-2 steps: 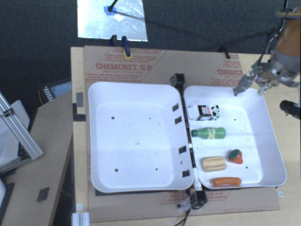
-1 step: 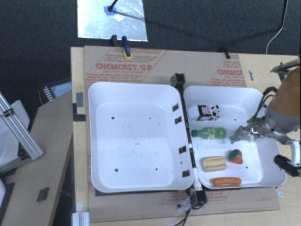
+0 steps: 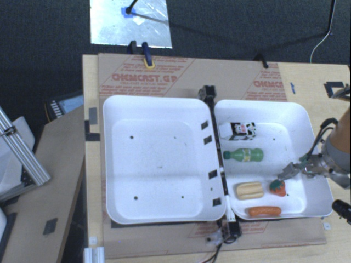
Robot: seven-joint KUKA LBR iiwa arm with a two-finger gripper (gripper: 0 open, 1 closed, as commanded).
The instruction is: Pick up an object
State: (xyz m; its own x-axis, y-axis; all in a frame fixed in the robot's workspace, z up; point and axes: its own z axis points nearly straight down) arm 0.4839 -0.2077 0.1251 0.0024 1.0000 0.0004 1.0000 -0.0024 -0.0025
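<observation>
The arm enters from the right, largely cut off by the frame edge, and its pincer (image 3: pixel 286 174) hangs low over the right bin (image 3: pixel 296 109). Whether it is apart or together cannot be told; its tip is small and blurred. Just beside the tip, perhaps touching, lies a small red-orange item with a green top (image 3: pixel 278 189), possibly a strawberry. Also in this bin: a black-and-white carton (image 3: pixel 239 130), a green bottle (image 3: pixel 244 155) on its side, a tan bun (image 3: pixel 249 190) and a sausage (image 3: pixel 264 211). The left bin (image 3: pixel 159 158) sits alongside on the worktop (image 3: pixel 181 73).
</observation>
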